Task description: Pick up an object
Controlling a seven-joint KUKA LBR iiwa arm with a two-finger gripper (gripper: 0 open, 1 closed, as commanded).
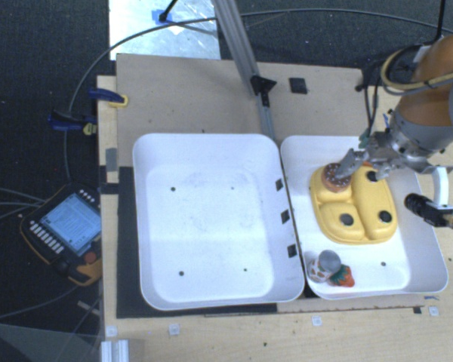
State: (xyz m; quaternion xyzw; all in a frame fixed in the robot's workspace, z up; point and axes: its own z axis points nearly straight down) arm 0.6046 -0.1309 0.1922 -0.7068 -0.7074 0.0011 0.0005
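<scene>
Inside, the right bin (423, 274) holds a yellow tray (359, 210); whether the gripper (356, 163) grips is unclear.

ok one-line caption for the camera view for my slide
KUKA arm's end effector reaching over a yellow toy in the right bin; small toy near its front corner.

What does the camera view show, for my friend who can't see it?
A grey and orange robot arm reaches from the right and lowers its gripper over a yellow toy in the right bin. A small round brown thing sits on the toy, a small colourful toy lies near that bin's front corner, and the left bin sits beside it.
</scene>
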